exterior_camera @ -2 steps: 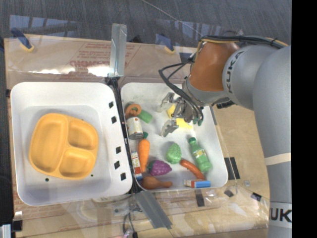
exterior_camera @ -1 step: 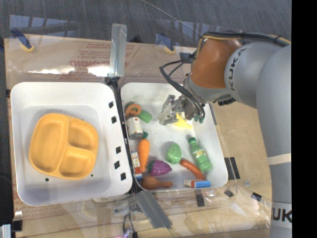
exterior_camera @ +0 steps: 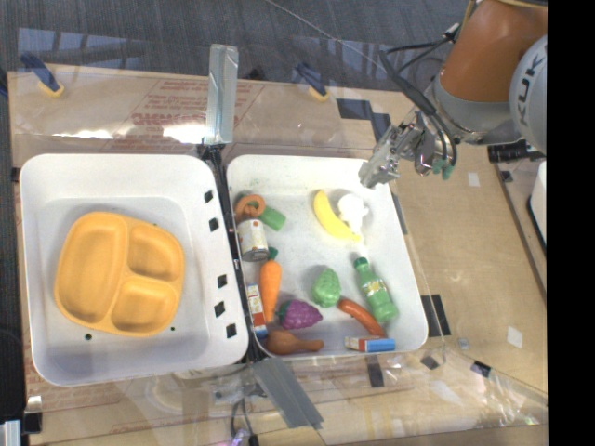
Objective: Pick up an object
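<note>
The right bin (exterior_camera: 386,179) holds several toy foods: a yellow banana (exterior_camera: 328,218), a white piece (exterior_camera: 352,208) beside it, a green bottle (exterior_camera: 374,290), an orange carrot (exterior_camera: 269,287), a small can (exterior_camera: 253,240), purple grapes (exterior_camera: 299,315), a green vegetable (exterior_camera: 325,287), a red-orange chili (exterior_camera: 359,315) and a brown drumstick (exterior_camera: 292,344). My gripper (exterior_camera: 376,172) hangs over the bin's far right corner, above and right of the banana. Nothing shows between its fingers.
The left bin (exterior_camera: 37,184) contains a yellow divided plate (exterior_camera: 119,272). A grey divider strip (exterior_camera: 221,96) stands between the bins at the back. Cables trail from the wrist (exterior_camera: 437,156). A small tube (exterior_camera: 370,345) lies at the right bin's front edge.
</note>
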{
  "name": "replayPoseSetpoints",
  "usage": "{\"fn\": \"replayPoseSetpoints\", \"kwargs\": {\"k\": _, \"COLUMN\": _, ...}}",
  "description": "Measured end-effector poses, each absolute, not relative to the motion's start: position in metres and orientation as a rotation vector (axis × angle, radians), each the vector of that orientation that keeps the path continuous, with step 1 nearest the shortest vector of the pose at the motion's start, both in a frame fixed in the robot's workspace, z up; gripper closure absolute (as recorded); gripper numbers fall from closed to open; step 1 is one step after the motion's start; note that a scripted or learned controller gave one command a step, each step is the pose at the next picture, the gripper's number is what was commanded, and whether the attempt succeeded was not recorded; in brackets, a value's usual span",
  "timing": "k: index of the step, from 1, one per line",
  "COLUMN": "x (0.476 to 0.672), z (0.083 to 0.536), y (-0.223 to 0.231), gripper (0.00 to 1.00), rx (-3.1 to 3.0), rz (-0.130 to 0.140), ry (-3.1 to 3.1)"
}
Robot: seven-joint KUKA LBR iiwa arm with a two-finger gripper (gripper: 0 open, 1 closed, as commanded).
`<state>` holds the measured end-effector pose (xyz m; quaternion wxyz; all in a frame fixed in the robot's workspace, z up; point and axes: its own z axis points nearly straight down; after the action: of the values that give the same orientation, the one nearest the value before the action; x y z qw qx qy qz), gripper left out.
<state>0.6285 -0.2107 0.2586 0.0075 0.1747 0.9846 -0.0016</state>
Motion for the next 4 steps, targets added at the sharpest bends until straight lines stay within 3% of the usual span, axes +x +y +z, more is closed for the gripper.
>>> {"fn": "replayPoseSetpoints", "kwargs": {"k": 1, "x": 0.593, "z": 0.211, "y": -0.198, "gripper": 1.0, "rx": 0.192, "rz": 0.0, "ry": 3.136}}
{"fn": "replayPoseSetpoints", "kwargs": {"k": 2, "x": 0.586, "z": 0.192, "y": -0.192, "gripper": 1.0, "rx": -0.595, "rz": 0.0, "ry": 3.083}}
{"fn": "replayPoseSetpoints", "kwargs": {"k": 3, "x": 0.608, "z": 0.247, "y": -0.209, "gripper": 1.0, "rx": -1.186, "rz": -0.004, "ry": 2.904}}
{"fn": "replayPoseSetpoints", "kwargs": {"k": 4, "x": 0.609, "z": 0.139, "y": -0.147, "gripper": 1.0, "rx": -1.465, "rz": 0.008, "ry": 2.782}}
